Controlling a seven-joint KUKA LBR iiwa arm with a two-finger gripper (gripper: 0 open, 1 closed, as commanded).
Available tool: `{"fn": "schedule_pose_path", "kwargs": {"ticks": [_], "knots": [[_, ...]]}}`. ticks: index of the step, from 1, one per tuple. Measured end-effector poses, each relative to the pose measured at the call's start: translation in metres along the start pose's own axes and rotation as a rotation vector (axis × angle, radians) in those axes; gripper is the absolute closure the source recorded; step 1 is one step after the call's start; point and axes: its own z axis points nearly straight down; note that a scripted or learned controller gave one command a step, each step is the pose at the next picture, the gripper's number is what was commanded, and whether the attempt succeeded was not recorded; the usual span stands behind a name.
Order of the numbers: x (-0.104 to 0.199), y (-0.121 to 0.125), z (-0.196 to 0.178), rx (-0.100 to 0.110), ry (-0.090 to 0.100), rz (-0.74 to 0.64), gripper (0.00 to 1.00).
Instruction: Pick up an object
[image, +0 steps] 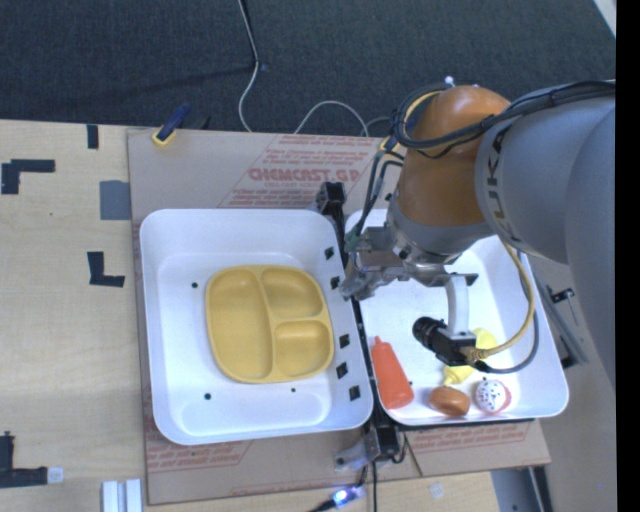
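Observation:
My gripper (358, 280) hangs over the left edge of the right bin (540, 390), close to the wall between the two bins. An orange carrot-shaped object (390, 373) lies in the right bin just below the gripper and apart from it. A brown egg-shaped object (450, 401), a white speckled ball (490, 396) and a small yellow piece (461, 373) sit along that bin's front edge. The arm hides most of the right bin's back half.
A yellow divided plate (268, 322) lies in the middle of the left bin (170, 250). Both bins rest on a cardboard sheet (280, 170). A blue and yellow marker (170, 124) lies at the sheet's back left corner.

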Motion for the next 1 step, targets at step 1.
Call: {"fn": "schedule_pose_path", "kwargs": {"ticks": [1], "knots": [[0.0435,-0.0239,0.0157,0.000,0.000,0.000,1.00]]}}
